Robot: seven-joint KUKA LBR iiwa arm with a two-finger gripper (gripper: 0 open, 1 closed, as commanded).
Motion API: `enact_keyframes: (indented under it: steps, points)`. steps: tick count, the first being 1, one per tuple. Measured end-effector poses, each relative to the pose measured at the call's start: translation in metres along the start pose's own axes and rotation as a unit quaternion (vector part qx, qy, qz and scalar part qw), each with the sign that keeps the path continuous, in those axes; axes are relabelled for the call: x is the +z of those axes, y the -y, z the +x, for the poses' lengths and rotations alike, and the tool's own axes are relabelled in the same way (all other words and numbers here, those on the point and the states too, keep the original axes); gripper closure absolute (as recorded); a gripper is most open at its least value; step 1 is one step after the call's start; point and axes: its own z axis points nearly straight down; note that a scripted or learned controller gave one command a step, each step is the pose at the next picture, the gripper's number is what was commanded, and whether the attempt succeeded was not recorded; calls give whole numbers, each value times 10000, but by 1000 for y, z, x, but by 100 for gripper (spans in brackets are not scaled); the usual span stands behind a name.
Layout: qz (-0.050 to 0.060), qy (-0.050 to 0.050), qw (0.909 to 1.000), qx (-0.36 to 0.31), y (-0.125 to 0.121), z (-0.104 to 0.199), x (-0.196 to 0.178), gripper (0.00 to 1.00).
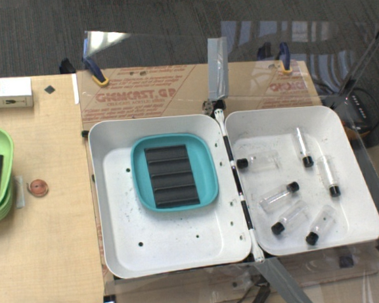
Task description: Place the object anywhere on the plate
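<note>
The task's things are six small clear plastic vials with black caps, all lying on their sides in the white right-hand bin (358, 185). One vial (302, 145) lies toward 12 o'clock of that bin with its cap nearest the bin's centre. A second (329, 176) lies at 3 o'clock, cap pointing to 6. A third (257, 163) rests at 10 o'clock, close to the seam between the bins. A fourth (278, 197) lies tilted near the middle, apart from the others. The last two, (288, 218) and (321, 227), sit at 6 and 5 o'clock near the front wall.

None is on the rounded-square teal plate (142, 178), which sits in the white left-hand bin (116, 213) slightly toward 12 o'clock and carries a dark ridged insert (173, 175).

By my reading the task is at its start: the pick is not yet made. The next move calls for choosing one vial, probably the middle one since it has room on both sides, closing across its narrow body, lifting clear of the divider, then travelling toward 9 o'clock over the plate. A round, slick vial may roll.
</note>
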Motion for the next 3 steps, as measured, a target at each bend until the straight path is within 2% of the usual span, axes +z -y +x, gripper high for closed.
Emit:
enact_keyframes:
  steps: [1,2,3]
  points:
    - [1,1,10000,-1,-2,8,0,0]
    - [13,7,10000,24,0,-2,0,0]
    - [3,1,10000,2,-2,9,0,0]
